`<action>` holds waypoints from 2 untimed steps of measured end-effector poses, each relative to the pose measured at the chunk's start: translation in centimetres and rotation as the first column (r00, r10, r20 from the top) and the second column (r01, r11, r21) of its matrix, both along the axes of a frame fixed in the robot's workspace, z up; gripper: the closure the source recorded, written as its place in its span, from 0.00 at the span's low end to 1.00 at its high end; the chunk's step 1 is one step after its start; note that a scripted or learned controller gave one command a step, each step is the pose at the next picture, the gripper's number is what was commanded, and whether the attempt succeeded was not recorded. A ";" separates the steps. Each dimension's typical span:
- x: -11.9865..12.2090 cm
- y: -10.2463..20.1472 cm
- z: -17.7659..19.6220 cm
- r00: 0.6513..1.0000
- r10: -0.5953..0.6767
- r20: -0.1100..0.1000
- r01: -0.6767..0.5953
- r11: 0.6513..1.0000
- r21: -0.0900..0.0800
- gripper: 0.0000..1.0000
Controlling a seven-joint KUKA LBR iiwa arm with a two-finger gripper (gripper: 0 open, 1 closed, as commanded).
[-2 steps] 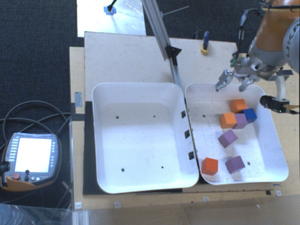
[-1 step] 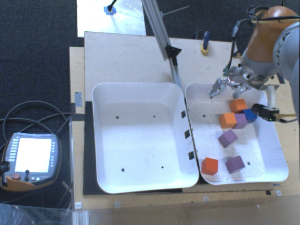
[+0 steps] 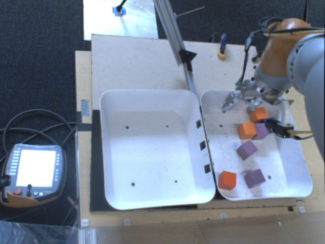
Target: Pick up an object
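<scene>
The right bin point(image 3: 304, 184) holds several small cubes. Orange cubes lie at the back point(image 3: 258, 114), in the middle point(image 3: 247, 130) and at the front left point(image 3: 227, 180). Purple cubes sit beside the middle orange one point(image 3: 261, 131), below it point(image 3: 247, 149) and at the front point(image 3: 254, 178). My gripper point(image 3: 239, 103) hangs over the bin's back part, just left of the back orange cube. Its fingers point(image 3: 227, 104) are spread open with nothing between them.
The left bin point(image 3: 109, 151) stands beside the right one, sharing a raised divide. A slanted metal pole point(image 3: 172, 29) crosses above the back of the bench. A yellow clamp point(image 3: 222, 51) sits at the back edge. A teach pendant point(image 3: 33, 174) lies off the bench at left.
</scene>
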State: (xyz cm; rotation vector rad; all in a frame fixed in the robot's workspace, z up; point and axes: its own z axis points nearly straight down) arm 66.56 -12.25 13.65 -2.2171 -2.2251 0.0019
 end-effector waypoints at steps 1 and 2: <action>0.2 0.0 1.4 1.000 0.002 0.006 -0.002 1.000 -0.001 1.00; 0.4 -0.5 5.9 1.000 -0.001 0.008 0.001 1.000 -0.001 1.00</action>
